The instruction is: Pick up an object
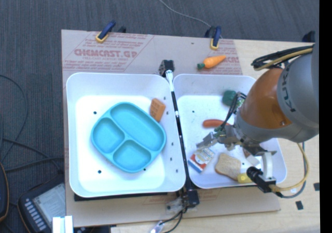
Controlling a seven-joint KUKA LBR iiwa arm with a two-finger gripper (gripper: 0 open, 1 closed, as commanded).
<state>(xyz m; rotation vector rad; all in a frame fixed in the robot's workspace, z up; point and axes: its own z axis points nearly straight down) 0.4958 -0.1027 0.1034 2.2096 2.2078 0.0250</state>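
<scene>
My gripper (210,141) hangs low over the middle of the right bin (194,103), with the grey and orange arm (270,107) covering the bin's right part. A red sausage (212,122) lies just behind the gripper. A small red, white and blue carton (200,160) lies just in front of it. A slice of bread (228,165) and a yellow piece (242,178) rest near the bin's front wall. At the back, a green object (230,96) is partly hidden by the arm.
The left bin (83,175) holds a blue divided plate (128,136) and an orange cracker (157,109) at its right side. A toy carrot (211,62) lies on the cardboard behind the bins. Two clamps (105,30) (215,37) hold the board's far edge.
</scene>
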